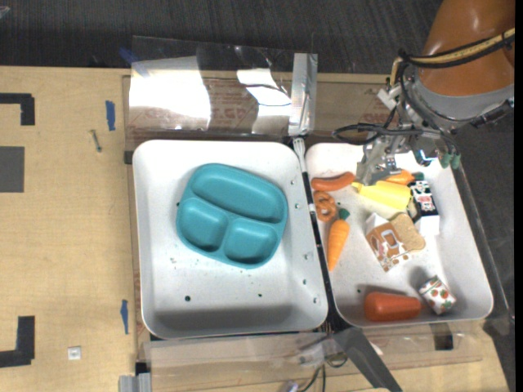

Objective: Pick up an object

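The right bin (478, 260) holds several toy foods. A yellow banana-like piece (382, 195) lies near the top, with an orange carrot (337, 242) to its lower left and an orange-red sausage (333, 181) by the bin's left wall. A brown waffle-like block (394, 241) lies in the middle. A red pepper-like piece (392, 305) and a small white patterned piece (436, 295) lie near the front. My gripper (381, 167) hangs at the bin's back, just above the yellow piece, with nothing seen between its fingers.
The left bin (155, 284) holds a teal three-compartment plate (232, 213). A small black and white object (422, 198) lies right of the yellow piece. A clear plastic panel (216, 96) stands behind the left bin. The arm's orange band (474, 23) looms at top right.
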`<action>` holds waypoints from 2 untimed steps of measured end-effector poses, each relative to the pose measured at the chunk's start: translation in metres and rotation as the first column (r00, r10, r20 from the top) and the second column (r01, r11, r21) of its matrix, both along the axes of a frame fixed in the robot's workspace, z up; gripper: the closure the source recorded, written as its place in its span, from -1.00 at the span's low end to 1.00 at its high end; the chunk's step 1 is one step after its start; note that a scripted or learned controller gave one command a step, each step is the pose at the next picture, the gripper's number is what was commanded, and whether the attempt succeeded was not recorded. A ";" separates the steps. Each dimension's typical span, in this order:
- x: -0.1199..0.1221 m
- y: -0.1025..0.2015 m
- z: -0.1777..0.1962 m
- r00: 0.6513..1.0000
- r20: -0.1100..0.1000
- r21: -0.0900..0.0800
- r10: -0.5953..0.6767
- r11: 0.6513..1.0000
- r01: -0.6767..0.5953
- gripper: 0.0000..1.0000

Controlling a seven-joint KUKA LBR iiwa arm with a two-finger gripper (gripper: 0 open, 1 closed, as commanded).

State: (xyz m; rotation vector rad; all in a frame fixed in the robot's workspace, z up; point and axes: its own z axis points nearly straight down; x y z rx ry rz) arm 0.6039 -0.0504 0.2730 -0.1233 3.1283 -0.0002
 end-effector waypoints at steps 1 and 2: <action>0.000 0.000 0.000 1.000 -0.001 0.000 0.000 1.000 0.000 -1.00; -0.091 -0.050 -0.089 0.997 -0.015 0.000 0.072 0.997 -0.072 -1.00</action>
